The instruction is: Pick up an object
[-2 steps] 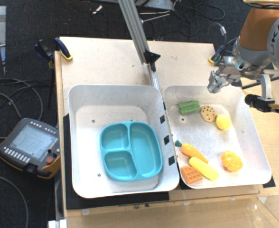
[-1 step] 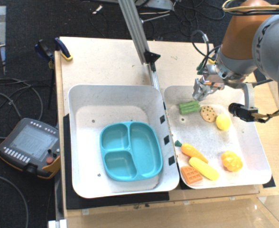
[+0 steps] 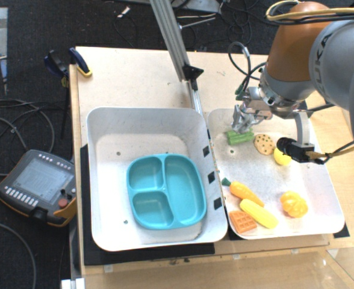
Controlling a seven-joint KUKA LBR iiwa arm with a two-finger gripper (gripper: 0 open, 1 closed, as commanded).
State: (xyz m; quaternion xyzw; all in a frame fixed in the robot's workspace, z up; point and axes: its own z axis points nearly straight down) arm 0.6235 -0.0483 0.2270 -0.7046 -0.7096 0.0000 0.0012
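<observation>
Start with the bench (image 3: 135, 71), a pale wooden surface that carries both white bins. Note the arm (image 3: 321, 47) entering from the right of the camera view, grey with an orange band above the wrist, reaching down toward the far part of the right bin.

Observe the left bin (image 3: 105, 131): it holds a teal divided plate (image 3: 165, 190) with three compartments, lying flat near the middle of the bin floor.

Observe the right bin (image 3: 327, 191), which holds the small objects. Near its front edge you see a yellow corn cob (image 3: 259, 213) lying just beside an orange carrot (image 3: 244, 191), and an orange waffle piece (image 3: 244, 222) touching or nearly touching the corn cob's lower end. To the right of these sits a yellow-orange round fruit (image 3: 294, 204), well apart from the others. Farther back you find a tan round cookie (image 3: 263, 143), and beside it a yellow object (image 3: 282, 156) partly hidden by a black fitting on the arm's cabling.

Locate the claw (image 3: 244, 123) at the far left corner of the right bin. It points downward directly above a green block-shaped piece (image 3: 240, 137), with the fingertips at or just touching that piece's top. You cannot tell from this view whether the claw is released or clenched, nor whether the green piece sits between the fingers.

Outside the bins, note a grey handheld control pendant (image 3: 38, 188) lying on the floor at left.
</observation>
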